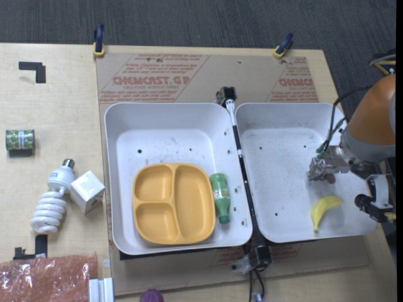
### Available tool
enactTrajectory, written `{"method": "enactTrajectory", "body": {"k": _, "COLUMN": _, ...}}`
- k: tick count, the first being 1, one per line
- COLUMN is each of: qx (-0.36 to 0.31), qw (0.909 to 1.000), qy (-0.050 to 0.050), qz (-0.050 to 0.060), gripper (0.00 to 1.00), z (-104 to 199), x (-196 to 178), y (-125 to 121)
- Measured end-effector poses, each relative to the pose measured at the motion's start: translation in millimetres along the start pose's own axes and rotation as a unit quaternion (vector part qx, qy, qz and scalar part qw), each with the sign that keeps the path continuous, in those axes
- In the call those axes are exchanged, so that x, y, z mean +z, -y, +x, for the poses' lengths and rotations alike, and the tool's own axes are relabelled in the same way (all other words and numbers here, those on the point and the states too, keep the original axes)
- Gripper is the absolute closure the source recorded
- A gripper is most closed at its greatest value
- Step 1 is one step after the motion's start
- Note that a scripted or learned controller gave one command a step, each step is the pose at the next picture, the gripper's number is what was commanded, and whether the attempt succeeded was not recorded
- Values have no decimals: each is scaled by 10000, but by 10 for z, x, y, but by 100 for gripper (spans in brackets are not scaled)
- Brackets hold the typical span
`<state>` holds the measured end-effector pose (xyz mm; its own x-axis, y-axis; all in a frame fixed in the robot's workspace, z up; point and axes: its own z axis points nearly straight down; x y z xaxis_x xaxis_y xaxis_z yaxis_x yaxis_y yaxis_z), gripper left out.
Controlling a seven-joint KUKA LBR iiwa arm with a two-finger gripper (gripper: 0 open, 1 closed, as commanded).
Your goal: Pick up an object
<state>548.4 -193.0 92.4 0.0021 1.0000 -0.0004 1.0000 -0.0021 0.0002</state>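
While the arm reached in from the right, its gripper (pixel 321 170) hung over the right bin (pixel 277 168) near the right wall; finger state could not be told. Banana (pixel 323 211) lay just below the gripper, apart from it, long axis running upper-right to lower-left, curved. Left bin (pixel 119 143) held a yellow divided plate (pixel 173 203) and green bottle (pixel 220 197), bottle lengthwise, cap toward the near rim.

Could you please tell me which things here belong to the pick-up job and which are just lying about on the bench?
Job:
- banana in the right bin
- green bottle and yellow divided plate in the left bin
- gripper above the right bin

Lying about:
- spiral light bulb
- small white box
- green can
- pink bag
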Motion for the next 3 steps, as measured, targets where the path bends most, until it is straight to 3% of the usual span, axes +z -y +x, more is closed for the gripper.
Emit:
{"method": "enactTrajectory", "body": {"k": 1, "qx": -2, "qw": 10000, "qy": -1, "qz": -1, "gripper": 100, "z": 150, "x": 0, "y": 190}}
{"method": "enactTrajectory", "body": {"k": 2, "qx": -9, "qw": 10000, "qy": 0, "qz": -6, "gripper": 100, "z": 271, "x": -1, "y": 168}}
{"method": "enactTrajectory", "body": {"k": 3, "qx": -22, "qw": 10000, "qy": 3, "qz": -1, "gripper": 100, "z": 268, "x": -2, "y": -488}}
